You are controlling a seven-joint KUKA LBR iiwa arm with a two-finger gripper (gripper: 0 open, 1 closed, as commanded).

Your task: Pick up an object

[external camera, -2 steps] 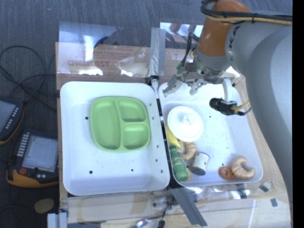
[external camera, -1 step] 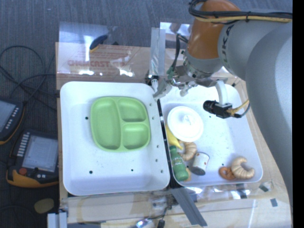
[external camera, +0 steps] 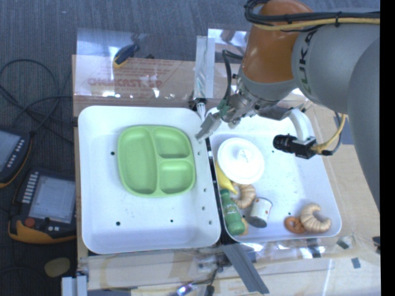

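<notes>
Listing the right bin (external camera: pixel 321 184): white lidded cup (external camera: pixel 241 160) near the dividing wall, rigid, light, smooth and too wide across, best taken by its rim; green bottle (external camera: pixel 231 209) and yellow banana (external camera: pixel 223 180) along the left wall, hard to reach; small can (external camera: pixel 260 209), stiff, round, likely to roll; two croissants (external camera: pixel 314 218) (external camera: pixel 246 195), soft, light, easy to pinch across the middle. Left bin (external camera: pixel 92 165): green divided plate (external camera: pixel 157 160). Hand (external camera: pixel 213 123) hangs over the divider, its spread cannot be told
</notes>
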